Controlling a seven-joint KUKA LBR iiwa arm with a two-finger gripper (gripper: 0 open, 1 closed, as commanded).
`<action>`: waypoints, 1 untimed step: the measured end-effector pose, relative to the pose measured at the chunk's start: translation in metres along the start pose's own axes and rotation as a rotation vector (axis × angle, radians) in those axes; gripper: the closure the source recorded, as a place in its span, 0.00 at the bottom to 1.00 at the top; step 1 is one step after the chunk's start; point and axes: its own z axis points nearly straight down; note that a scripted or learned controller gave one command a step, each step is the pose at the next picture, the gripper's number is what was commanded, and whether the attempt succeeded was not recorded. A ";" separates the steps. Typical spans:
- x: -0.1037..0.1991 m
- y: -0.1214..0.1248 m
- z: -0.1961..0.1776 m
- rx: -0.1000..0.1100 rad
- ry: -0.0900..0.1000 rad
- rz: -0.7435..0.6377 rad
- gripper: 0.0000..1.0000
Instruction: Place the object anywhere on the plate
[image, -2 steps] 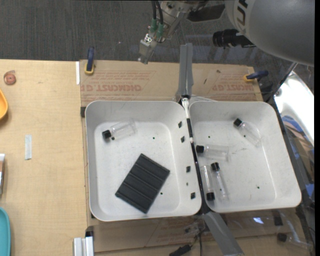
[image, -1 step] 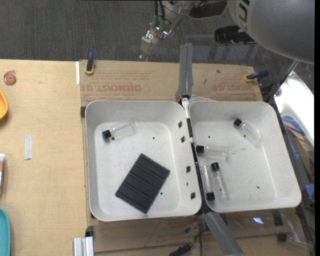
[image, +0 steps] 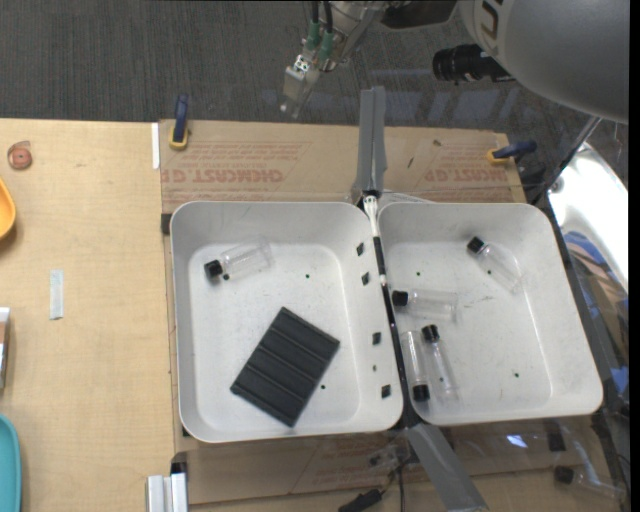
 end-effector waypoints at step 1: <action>-0.001 0.000 -0.008 0.000 -0.001 0.001 1.00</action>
